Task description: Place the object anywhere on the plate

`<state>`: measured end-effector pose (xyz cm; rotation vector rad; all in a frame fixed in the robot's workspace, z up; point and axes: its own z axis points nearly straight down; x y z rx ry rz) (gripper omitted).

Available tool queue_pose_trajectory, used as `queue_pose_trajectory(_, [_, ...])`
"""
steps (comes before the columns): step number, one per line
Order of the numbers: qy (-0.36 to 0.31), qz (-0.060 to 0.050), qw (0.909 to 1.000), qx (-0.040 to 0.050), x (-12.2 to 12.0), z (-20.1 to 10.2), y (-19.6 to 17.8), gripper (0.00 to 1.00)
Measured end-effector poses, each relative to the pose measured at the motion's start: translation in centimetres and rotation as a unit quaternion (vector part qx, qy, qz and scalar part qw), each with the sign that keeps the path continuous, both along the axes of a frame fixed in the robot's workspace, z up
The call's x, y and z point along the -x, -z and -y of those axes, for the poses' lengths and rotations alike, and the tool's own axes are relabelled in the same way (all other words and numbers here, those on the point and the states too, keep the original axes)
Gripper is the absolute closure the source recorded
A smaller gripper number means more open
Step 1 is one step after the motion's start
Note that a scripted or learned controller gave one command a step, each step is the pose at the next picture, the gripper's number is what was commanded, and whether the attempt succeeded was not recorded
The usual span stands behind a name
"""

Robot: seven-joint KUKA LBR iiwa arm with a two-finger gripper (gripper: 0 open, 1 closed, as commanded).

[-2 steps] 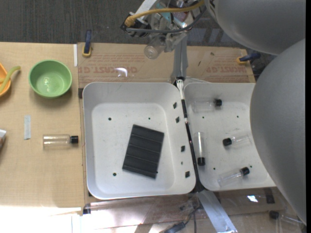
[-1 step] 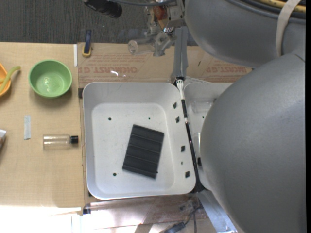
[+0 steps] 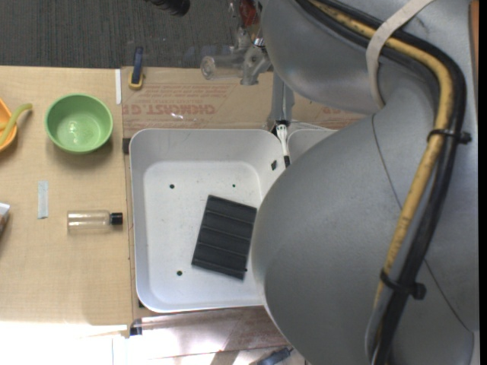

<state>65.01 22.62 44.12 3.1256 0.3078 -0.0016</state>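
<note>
A black ribbed rectangular plate [image 3: 224, 236] lies flat in the left white bin [image 3: 152, 204], right of the bin's middle and slightly tilted. Nothing rests on its visible surface. The grey arm [image 3: 365, 204] bulks large across the right of the camera view and hides nearly all of the right bin [image 3: 308, 139]. It also covers the left bin's right edge. A black and yellow cable bundle [image 3: 426, 166] runs down along the arm.
On the wooden bench left of the bins stand a green bowl [image 3: 79, 123] and a clear bottle with a black cap [image 3: 94, 219], lying on its side. An orange item [image 3: 6, 128] sits at the far left edge. Cardboard [image 3: 190, 105] lies behind the bins.
</note>
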Motion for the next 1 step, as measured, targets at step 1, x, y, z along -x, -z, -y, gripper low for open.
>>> queue_pose_trajectory(1, [0.003,-0.001,1.0000,0.0004,-0.12,0.33,-0.85,1.00])
